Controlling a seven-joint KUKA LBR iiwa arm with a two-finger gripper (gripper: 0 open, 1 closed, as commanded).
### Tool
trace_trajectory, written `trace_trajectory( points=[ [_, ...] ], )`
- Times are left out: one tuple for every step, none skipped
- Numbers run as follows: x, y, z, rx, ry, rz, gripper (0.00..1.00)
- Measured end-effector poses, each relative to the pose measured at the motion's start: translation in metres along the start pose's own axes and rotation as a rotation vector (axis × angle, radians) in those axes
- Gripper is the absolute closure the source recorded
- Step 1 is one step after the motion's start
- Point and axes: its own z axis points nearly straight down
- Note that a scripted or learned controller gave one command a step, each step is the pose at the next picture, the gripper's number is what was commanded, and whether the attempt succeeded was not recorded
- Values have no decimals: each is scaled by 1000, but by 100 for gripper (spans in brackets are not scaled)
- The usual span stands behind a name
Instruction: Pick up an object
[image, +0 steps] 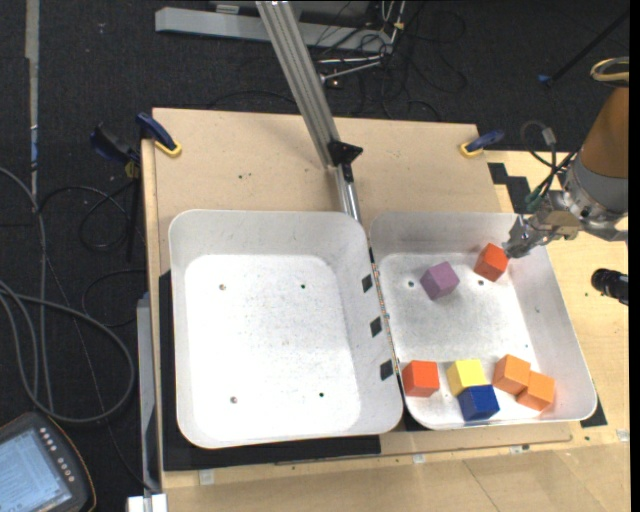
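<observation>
Orange cube at the tool

Orange cube (490, 262) is sitting near the right bin's (560, 330) far edge, touching my tool (522, 240); I am seeing the fingers pressed together beside it, not pinching it. Purple cube (439, 280) is lying nearby.

Single fixed camera mounted above the bench (300, 150), looking down at a slant, far enough back to frame both white bins (270, 240) whole, floor cables at 9 o'clock, arm (605, 160) entering at 2 o'clock, support pole running toward 12 o'clock.
</observation>
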Motion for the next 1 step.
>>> trace_trajectory(
  points=[
    [0,2,-38,1,0,0,100]
  ],
)
